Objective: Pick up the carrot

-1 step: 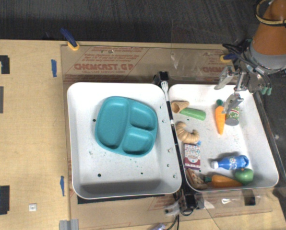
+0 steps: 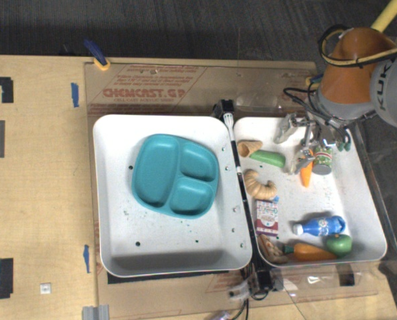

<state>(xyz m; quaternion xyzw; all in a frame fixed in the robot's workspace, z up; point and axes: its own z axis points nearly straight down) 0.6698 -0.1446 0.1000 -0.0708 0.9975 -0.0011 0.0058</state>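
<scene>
Tool (image 2: 308,157) pinching carrot (image 2: 306,174) near right bin's (image 2: 368,179) far edge; lift looks underway, not yet clear.

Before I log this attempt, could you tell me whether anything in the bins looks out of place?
Yes: a small carrot hangs point-down from the pincer above the right bin, pinched only at its top. The teal tray also sits askew in the left bin.

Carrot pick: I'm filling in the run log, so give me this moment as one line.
gripper above right bin | carrot at fingertips, tip down | grasp unconfirmed | teal tray in left bin
</scene>
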